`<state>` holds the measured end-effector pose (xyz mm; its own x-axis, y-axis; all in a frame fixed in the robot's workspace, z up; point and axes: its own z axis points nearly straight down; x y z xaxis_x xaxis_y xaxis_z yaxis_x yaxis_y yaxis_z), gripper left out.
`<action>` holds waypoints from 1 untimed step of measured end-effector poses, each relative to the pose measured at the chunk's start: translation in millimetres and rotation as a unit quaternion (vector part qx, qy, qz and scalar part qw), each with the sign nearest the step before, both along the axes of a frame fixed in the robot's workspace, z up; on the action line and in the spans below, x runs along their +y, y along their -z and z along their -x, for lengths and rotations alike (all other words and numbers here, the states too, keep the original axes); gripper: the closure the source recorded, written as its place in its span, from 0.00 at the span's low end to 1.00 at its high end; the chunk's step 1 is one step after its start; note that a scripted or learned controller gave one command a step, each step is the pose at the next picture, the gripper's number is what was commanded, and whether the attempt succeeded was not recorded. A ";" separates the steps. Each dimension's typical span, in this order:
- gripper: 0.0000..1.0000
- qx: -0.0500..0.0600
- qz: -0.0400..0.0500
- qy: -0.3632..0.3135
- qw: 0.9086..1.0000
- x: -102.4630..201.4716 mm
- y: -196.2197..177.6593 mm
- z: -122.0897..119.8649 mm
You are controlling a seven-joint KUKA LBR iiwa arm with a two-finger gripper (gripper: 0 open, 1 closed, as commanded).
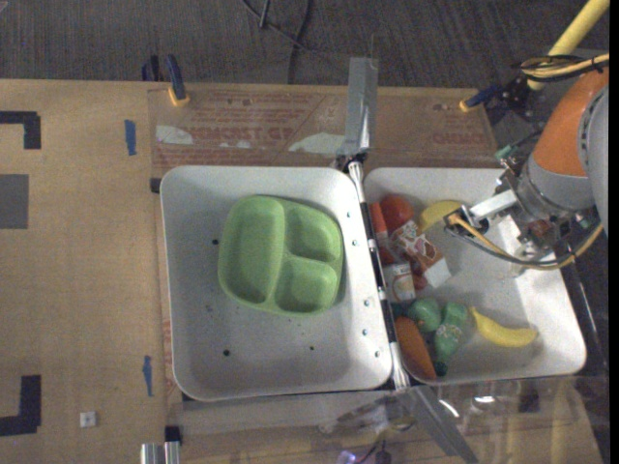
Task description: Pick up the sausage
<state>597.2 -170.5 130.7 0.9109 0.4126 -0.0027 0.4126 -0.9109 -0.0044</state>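
An orange-brown, elongated piece that looks like the sausage (pixel 414 348) lies in the right bin (pixel 551 356), at its front left corner along the divider. Green toy foods (pixel 437 325) touch its right side. My gripper (pixel 530 232) hangs over the bin's back right part, under the orange-banded wrist (pixel 571 153). It is well away from the sausage, up and to the right. Cables and the wrist body cover its tip.
The right bin also holds a banana (pixel 503 333), a red round toy (pixel 396 210), a small carton (pixel 422 246), a little bottle (pixel 399 283) and a yellow piece (pixel 440 211). A green divided plate (pixel 282 254) lies in the left bin (pixel 193 346).
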 end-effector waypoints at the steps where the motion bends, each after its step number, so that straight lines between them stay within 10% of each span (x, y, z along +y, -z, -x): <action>1: 0.00 -0.002 0.001 0.010 1.000 11.4 -9.7 -44.4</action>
<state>641.6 -159.1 140.5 0.9189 0.3945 -0.0007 0.3945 -0.9189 -0.0005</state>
